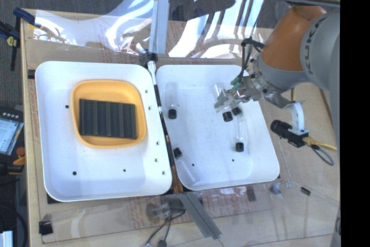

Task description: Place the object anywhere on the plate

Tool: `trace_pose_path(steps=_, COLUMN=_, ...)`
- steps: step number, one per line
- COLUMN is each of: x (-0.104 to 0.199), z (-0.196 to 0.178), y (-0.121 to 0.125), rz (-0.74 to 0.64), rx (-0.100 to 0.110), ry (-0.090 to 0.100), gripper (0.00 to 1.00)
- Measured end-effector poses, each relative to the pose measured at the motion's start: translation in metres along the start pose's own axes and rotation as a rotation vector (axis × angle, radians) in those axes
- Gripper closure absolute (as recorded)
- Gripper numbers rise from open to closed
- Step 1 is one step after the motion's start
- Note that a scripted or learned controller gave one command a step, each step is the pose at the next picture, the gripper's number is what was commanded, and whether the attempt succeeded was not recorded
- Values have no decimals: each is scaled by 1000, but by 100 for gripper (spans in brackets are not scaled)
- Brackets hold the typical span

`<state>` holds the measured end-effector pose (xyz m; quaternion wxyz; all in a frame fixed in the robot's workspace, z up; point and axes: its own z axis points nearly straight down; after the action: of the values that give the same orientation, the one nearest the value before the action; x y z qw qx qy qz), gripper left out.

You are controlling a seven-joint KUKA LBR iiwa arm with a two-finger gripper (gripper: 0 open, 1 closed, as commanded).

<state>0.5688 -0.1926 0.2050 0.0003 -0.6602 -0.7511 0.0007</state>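
Yellow plate (108,91) with a dark ribbed rectangular block (108,118) on it sits in the left bin (52,170). The gripper (229,102) hangs over the upper middle of the right bin (260,165), well apart from the plate; finger state cannot be told, and nothing can be made out between the fingers. Small dark pieces lie scattered on the right bin's floor (171,113) (239,147) (177,153). A raised divider (161,118) between the bins separates gripper from plate.
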Motion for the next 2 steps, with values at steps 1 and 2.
trace_pose_path(steps=1, x=82, z=10, y=-83, rz=-110, rx=4, ry=3, gripper=100)
trace_pose_path(steps=2, x=117, z=-13, y=-37, rz=-184, rx=2, ry=1, gripper=100)
